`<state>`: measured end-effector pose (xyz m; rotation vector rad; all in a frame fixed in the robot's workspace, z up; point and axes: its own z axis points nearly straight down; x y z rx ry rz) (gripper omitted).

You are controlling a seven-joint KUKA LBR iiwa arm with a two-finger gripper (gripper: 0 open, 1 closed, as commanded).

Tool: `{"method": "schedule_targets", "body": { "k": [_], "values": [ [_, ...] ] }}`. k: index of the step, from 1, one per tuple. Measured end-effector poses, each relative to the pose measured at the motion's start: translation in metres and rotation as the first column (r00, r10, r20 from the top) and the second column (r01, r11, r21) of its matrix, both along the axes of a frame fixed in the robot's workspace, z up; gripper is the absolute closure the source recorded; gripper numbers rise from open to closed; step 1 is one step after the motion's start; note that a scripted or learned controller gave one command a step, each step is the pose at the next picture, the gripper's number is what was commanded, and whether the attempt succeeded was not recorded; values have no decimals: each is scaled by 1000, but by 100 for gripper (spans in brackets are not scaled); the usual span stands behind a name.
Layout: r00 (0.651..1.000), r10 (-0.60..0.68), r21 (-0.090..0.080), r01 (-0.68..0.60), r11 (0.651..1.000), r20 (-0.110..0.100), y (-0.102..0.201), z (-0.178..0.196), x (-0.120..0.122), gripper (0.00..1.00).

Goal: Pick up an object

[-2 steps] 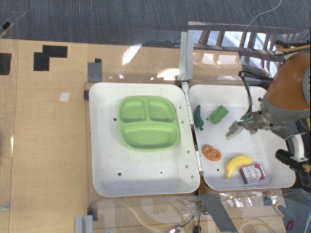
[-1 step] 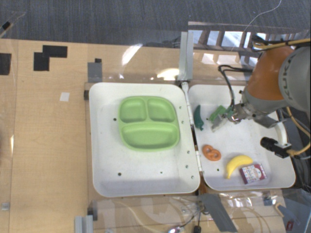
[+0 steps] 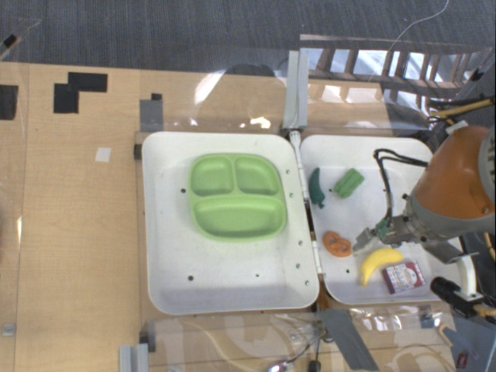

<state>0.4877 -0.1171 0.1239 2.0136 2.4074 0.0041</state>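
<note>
The arm reaches in from the right, low over the right bin (image 3: 364, 149). Its gripper (image 3: 375, 237) hangs just above the banana (image 3: 377, 263), beside the orange piece (image 3: 336, 243); whether it is clenched, I cannot tell.

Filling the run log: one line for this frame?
task: pick up object | gripper: over right bin, above banana, beside orange piece | hold: none seen | left bin: green tray

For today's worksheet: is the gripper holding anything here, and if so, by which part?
Nothing is held. The gripper hovers open above the banana, beside the orange ring.
</note>
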Motion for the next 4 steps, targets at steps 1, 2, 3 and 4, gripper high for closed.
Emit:
{"method": "schedule_targets", "body": {
  "k": [1,2,3,4],
  "values": [
    [1000,0,0,0,1000,0,0,0,0,0],
    [994,110,-4,-110,994,15,6,-32,110,0],
    [825,564,0,-564,825,-5,-11,-34,173,0],
    [825,566,-9,-565,825,5,-10,-20,176,100]
  ]
}}
